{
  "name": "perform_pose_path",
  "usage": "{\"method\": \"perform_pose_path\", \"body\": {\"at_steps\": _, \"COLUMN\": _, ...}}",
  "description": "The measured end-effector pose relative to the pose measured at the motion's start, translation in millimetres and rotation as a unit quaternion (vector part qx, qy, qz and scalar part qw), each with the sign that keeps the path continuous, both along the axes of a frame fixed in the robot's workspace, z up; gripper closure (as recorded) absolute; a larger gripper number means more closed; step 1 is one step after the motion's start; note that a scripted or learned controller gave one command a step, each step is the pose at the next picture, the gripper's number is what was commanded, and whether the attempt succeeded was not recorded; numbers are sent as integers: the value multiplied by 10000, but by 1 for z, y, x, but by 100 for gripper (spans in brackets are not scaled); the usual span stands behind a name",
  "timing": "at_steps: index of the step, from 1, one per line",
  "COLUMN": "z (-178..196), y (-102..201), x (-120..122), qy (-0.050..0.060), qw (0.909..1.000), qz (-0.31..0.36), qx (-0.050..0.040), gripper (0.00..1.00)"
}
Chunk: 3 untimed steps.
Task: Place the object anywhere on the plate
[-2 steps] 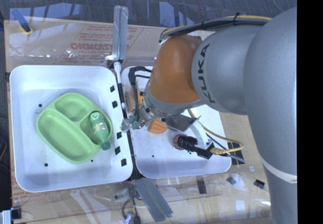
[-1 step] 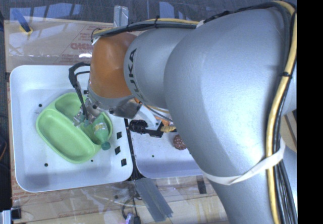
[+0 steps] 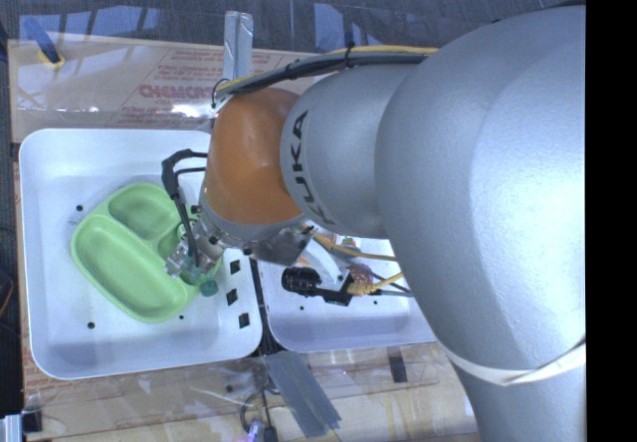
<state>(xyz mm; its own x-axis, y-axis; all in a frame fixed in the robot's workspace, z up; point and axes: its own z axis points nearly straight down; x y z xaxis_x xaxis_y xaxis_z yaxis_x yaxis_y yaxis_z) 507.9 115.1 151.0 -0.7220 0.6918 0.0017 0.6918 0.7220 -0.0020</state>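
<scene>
Reaching in from the right, my arm (image 3: pixel 478 191) takes up that whole side of the view, its orange band (image 3: pixel 249 166) hanging over the right edge of the left bin (image 3: pixel 60 331). The gripper (image 3: pixel 192 264) points down at the right rim of the green plate (image 3: pixel 119 261); whether it is spread or pinched I cannot tell. A small teal object (image 3: pixel 207 284) sits right at its tip, against that same rim, and I cannot say if it is held. The divided plate lies slantwise in the middle of the left bin. My arm covers most of the right bin (image 3: pixel 328 332). Along the far edge of the bench (image 3: pixel 129 398) lies a sheet with red print (image 3: pixel 149 90).
</scene>
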Motion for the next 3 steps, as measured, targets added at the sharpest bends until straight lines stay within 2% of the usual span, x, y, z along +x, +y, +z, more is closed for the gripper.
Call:
{"method": "perform_pose_path", "body": {"at_steps": 1, "z": 19, "y": 68, "x": 49, "qy": -6, "qw": 10000, "qz": -27, "qx": -3, "gripper": 100}}
{"method": "perform_pose_path", "body": {"at_steps": 2, "z": 19, "y": 68, "x": 49, "qy": -6, "qw": 10000, "qz": -28, "qx": -3, "gripper": 0}}
{"method": "perform_pose_path", "body": {"at_steps": 3, "z": 64, "y": 28, "x": 138, "qy": -19, "qw": 9999, "qz": -134, "qx": 1, "gripper": 0}}
